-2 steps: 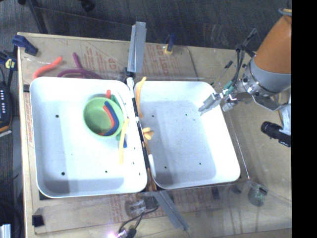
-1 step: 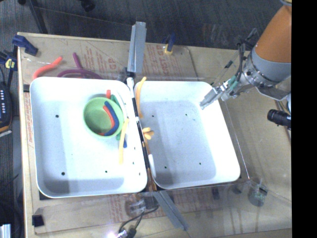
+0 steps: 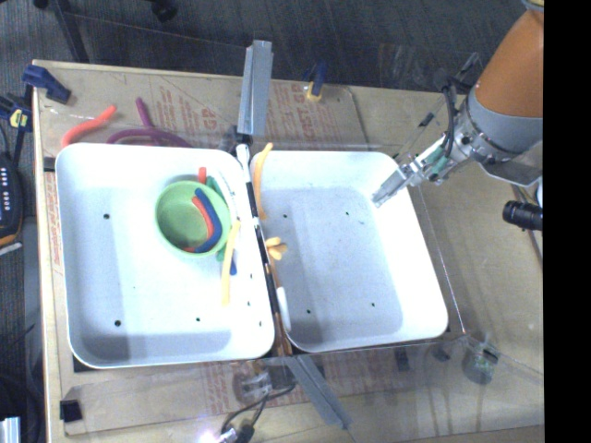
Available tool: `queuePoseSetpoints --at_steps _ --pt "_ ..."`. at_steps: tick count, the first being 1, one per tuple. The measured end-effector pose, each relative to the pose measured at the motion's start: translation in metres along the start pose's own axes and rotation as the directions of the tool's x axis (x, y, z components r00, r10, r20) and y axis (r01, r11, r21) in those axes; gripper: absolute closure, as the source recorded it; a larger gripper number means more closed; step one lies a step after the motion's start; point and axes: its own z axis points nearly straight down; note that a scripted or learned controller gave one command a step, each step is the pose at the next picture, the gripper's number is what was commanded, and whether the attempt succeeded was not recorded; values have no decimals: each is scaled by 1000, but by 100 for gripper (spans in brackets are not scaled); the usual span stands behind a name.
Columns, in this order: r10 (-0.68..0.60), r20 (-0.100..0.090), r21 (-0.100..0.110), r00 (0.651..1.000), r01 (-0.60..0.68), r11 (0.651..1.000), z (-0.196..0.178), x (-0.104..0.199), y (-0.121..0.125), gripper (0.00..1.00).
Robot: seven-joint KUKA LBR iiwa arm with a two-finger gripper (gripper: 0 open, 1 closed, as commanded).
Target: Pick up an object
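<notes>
Over the right bin's (image 3: 420, 247) upper right corner my pincer (image 3: 384, 192) hangs low, tilted down toward the white floor, and I cannot tell how it is set, since its tip reads as one pale sliver. Nothing sits beneath it. The nearest candidates lie along the bin's left wall: a yellow strip (image 3: 259, 178) leaning there and a small yellow piece (image 3: 274, 246) just below it. More things are heaped in the left bin (image 3: 111, 275), a green bowl (image 3: 189, 218) with coloured sticks. To do this well I judge I should carry the arm left across the bin, centre over the small piece, stay off the wall, then descend straight.
</notes>
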Motion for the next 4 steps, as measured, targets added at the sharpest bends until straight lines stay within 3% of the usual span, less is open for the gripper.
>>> queuePoseSetpoints --at_steps 1,3,4 --pt "-200 0 1 980 200 980 12 -3 5 0" --pt "-487 6 -2 873 487 873 -21 -23 54 0" --pt "-573 7 -1 819 573 819 -48 -31 72 0"
